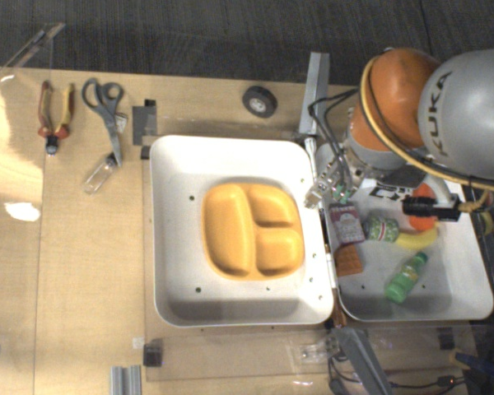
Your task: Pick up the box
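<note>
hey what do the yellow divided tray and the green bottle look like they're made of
The yellow divided tray looks like molded plastic: one smooth piece with rounded compartments and a soft, semi-matte sheen. The green bottle also looks plastic, somewhat translucent green with a lighter cap end; it is small in the view, so that is less certain.

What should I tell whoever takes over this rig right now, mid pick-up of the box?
Gripper: low over the left edge of the right bin; its grip cannot be made out from this view.
Box: lies in the right bin just below the gripper, beside a can, a banana, a brown packet and a green bottle.
Left bin: holds a yellow tray.
Done: arm is over the box.
Left: grasp and lift.
</note>
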`<act>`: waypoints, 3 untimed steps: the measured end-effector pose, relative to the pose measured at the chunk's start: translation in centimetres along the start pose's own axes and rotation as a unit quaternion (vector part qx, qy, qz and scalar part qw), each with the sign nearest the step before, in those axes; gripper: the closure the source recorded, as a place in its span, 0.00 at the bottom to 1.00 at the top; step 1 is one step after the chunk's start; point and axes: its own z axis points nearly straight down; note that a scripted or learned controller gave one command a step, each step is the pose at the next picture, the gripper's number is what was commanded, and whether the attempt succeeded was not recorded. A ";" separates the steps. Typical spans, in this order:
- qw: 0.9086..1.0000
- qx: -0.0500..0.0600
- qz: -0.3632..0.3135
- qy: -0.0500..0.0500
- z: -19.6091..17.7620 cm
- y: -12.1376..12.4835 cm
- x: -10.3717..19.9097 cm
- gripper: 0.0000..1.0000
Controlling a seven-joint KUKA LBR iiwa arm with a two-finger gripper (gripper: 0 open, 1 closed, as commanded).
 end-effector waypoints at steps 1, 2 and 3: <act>0.991 0.007 0.132 -0.007 -15.4 -3.6 -1.0 1.00; 0.998 0.009 0.068 -0.004 -6.9 -1.4 5.5 1.00; 0.938 0.009 0.347 -0.006 -2.6 -0.8 2.1 1.00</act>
